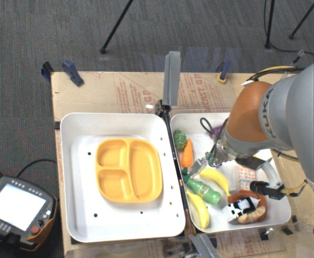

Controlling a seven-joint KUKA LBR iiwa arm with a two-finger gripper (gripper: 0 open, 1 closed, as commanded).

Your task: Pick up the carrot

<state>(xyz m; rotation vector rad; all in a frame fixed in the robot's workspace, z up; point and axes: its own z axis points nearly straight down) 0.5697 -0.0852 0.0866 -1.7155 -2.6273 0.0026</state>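
**Carrot lies at the left wall of the right bin, gripper beside it**

Tray (129, 170), yellow with three compartments, sits in the left bin (71, 144). In the right bin (284, 208), the carrot (187, 155) lies upright along the left wall, just below a small green vegetable (179, 139). Below the carrot come a green bottle (204, 191) and two bananas (215, 179), one on each side of the bottle. The gripper (211, 159) hangs just right of the carrot, above the upper banana; whether it is apart or together cannot be told. The arm (254, 117) covers the bin's upper right.
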